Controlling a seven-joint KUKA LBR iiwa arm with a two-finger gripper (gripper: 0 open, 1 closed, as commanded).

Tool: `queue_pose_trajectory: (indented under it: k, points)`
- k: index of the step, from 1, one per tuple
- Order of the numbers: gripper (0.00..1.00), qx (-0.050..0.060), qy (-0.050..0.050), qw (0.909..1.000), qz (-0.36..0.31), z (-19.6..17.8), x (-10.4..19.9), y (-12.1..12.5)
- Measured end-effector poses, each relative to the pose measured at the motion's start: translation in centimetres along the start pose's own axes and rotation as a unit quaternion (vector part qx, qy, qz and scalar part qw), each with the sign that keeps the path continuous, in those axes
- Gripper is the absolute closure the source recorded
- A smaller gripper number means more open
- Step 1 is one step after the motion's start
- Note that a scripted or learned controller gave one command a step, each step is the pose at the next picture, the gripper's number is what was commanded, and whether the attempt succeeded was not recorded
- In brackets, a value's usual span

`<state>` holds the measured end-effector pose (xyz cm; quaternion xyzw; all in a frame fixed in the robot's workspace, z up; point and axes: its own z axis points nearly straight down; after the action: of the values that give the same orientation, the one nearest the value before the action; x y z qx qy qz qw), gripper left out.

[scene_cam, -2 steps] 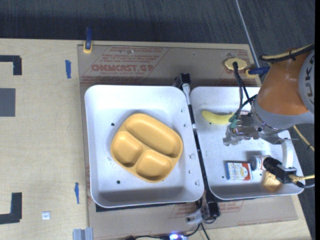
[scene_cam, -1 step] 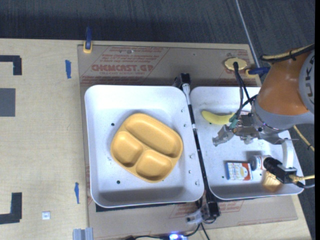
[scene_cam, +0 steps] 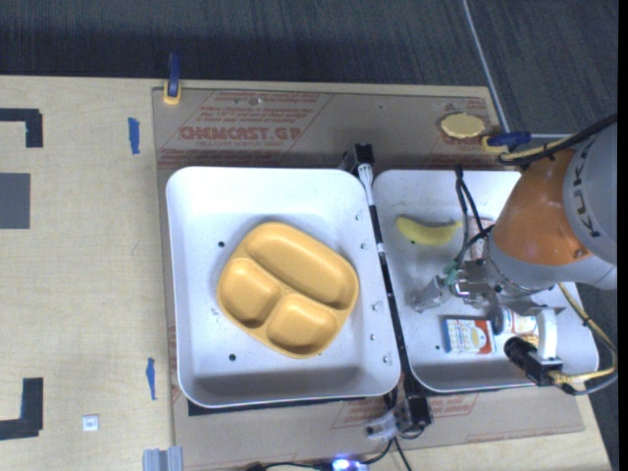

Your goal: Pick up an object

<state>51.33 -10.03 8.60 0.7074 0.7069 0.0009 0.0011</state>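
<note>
Two bins before me. Right bin as landmark: banana near its far wall, small carton near its front. Gripper between them; grip state I cannot tell. Banana light, soft, curved; I judge mid-body pinch best.
</note>
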Motion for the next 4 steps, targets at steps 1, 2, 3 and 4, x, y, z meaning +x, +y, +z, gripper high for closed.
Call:
queue_pose_trajectory:
  k: [1,2,3,4]
  points:
    - [1.0,-0.002,-0.001,1.0,0.001,-1.1,-0.1,0.1]
    - [0.0,-0.002,-0.001,1.0,0.001,-1.1,0.0,0.1]
    - [0.0,-0.002,0.0,1.0,0.0,0.0,0.7,-3.2]
    - [1.0,-0.004,-0.001,1.0,0.0,-1.1,0.7,-3.1]
